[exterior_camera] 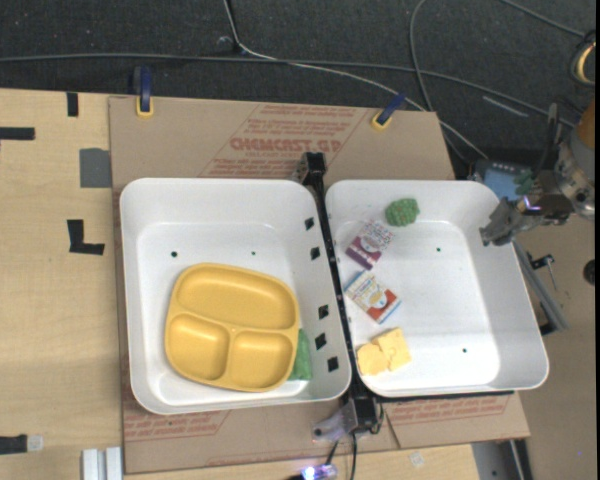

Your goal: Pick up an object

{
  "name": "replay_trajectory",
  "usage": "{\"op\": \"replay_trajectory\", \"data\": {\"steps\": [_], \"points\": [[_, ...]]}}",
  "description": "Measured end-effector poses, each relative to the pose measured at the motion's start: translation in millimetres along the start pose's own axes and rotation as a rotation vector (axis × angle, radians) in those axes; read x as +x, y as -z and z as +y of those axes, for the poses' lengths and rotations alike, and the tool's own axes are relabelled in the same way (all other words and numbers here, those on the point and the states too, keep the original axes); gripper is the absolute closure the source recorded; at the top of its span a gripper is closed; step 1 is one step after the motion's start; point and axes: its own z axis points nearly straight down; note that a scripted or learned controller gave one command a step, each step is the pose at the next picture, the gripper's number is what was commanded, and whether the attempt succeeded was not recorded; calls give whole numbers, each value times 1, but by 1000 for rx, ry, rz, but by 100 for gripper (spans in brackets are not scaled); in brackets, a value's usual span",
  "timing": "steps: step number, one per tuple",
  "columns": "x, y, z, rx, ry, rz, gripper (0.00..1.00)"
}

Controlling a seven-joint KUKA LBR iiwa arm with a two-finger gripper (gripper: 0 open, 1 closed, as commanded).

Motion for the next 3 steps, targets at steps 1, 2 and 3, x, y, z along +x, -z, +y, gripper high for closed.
{"op": "replay_trajectory", "data": {"steps": [1, 2, 3], "points": [[52, -1, 14, 5, 4, 2, 100], [99, -4, 26, 6, 1, 1, 100], [150, -17, 29, 7, 4, 2, 100]]}}
